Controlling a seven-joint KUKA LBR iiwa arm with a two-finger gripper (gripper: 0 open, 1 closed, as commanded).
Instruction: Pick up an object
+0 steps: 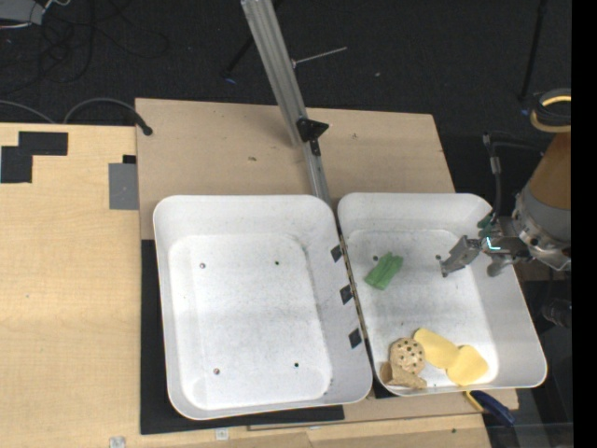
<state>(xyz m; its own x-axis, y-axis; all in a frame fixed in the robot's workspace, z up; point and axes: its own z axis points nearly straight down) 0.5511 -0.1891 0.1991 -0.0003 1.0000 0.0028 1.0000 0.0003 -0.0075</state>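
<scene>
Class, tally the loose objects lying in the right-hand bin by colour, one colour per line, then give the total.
Green: 1, the green block
Yellow: 1, the yellow piece
Tan with dots: 1, the speckled tan object
Total: 3, all in the right bin

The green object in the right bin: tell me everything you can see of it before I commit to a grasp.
The green object is a small, elongated, blocky piece, matte mid-green, lying flat and tilted diagonally on the floor of the right bin, toward its upper left, near the divider. Nothing touches it. The gripper hangs to its right, apart from it. Its material is too small to judge.
</scene>
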